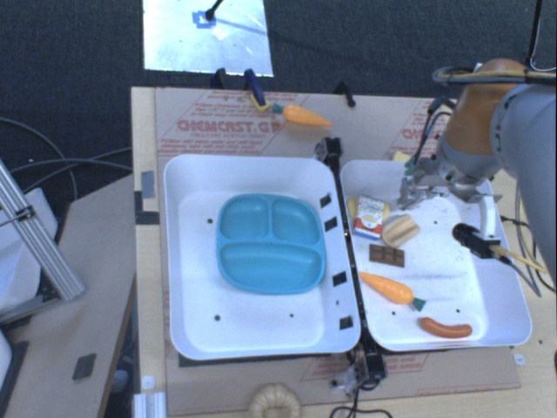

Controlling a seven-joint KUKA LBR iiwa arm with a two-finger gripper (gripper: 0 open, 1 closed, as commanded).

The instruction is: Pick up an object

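I am seeing the left bin (187, 259) holding a blue divided plate (270, 242), well left of the fingers (409, 194). The right bin (500, 307) is holding a small carton (370, 216), bread piece (400, 231), chocolate (387, 255), carrot (387, 288) and sausage (446, 327), all below the fingers; their spread I cannot tell.

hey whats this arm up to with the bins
A grey robot arm reaches in over the right bin, its end effector low near the bin's upper part, just above a bread piece and a small carton. Nothing is visibly held. A chocolate bar, a carrot and a sausage also lie in that bin. The left bin holds a blue divided plate. A second carrot sits outside, on the board behind the bins.
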